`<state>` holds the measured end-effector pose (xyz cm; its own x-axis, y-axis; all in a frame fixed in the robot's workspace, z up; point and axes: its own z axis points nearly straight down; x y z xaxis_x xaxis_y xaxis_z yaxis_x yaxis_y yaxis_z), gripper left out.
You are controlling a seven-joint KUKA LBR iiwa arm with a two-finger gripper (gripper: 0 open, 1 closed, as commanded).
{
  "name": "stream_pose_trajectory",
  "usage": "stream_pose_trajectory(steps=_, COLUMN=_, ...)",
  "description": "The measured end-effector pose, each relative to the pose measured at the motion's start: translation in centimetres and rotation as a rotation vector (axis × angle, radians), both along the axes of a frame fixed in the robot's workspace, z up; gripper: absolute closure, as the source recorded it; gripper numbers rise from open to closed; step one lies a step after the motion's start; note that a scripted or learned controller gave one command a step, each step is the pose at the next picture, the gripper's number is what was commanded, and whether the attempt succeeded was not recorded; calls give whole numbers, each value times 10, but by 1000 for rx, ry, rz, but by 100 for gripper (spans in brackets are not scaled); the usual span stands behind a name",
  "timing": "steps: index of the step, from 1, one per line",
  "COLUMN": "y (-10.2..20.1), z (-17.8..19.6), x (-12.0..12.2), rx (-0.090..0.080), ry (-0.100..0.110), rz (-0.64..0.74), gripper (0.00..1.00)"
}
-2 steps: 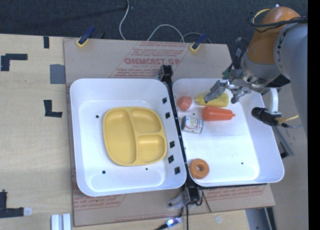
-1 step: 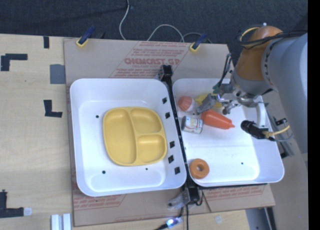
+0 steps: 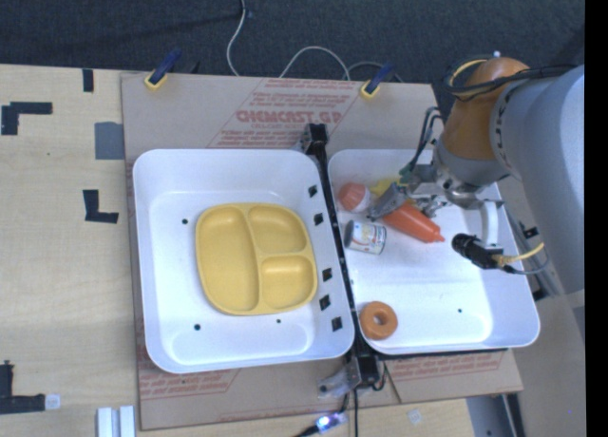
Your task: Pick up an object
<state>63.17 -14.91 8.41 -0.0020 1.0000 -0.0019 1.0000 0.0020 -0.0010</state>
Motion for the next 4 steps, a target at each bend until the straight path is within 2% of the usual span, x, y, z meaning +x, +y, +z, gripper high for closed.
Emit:
stream_pose_trajectory(steps=1, y=1, z=13, x=2, rx=-1, ry=-7, rz=2, gripper=100)
stream_pose_trajectory(steps=3, y=0, z=127, x=-3, rx=1, ry=-6, rz=0, gripper=100)
stream_pose_trajectory(steps=4, y=50, z=132, x=-27, rx=3, ry=2, rz=3, gripper=100)
